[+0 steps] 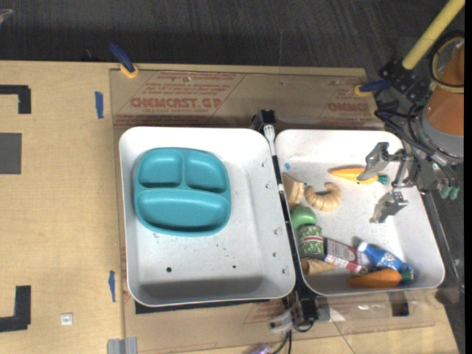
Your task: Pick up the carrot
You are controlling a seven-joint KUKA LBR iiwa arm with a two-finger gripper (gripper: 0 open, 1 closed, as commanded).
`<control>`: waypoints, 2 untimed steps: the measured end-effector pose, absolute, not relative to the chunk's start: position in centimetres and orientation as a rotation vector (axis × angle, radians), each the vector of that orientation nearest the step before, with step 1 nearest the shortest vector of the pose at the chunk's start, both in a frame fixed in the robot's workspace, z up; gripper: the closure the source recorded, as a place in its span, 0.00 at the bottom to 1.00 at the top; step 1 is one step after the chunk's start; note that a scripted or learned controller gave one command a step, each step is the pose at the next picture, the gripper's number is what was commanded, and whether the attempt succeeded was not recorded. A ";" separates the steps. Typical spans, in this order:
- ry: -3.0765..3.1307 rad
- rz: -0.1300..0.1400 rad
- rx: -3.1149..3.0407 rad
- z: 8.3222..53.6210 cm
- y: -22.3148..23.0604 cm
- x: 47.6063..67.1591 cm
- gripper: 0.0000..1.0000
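claw [386,184]: wide open, holding nothing | carrot [376,278]: near edge of right bin [431,220], well apart

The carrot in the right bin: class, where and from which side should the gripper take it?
Grip the carrot at its thick orange middle, coming straight down. It lies flat along the near wall of the right bin, with a blue packet touching behind, so fingers would probably fit best astride its width. The gripper hovers farther back.
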State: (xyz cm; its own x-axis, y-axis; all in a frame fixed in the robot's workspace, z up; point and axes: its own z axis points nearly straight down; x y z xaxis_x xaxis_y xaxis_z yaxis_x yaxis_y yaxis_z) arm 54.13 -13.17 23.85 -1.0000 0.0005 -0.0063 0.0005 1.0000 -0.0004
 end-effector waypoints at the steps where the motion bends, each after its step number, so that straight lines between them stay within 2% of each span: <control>1: 3.141 0.002 -0.065 16.0 -15.2 60.9 0.00; 2: 3.121 -0.004 -0.246 9.3 -19.2 63.9 0.00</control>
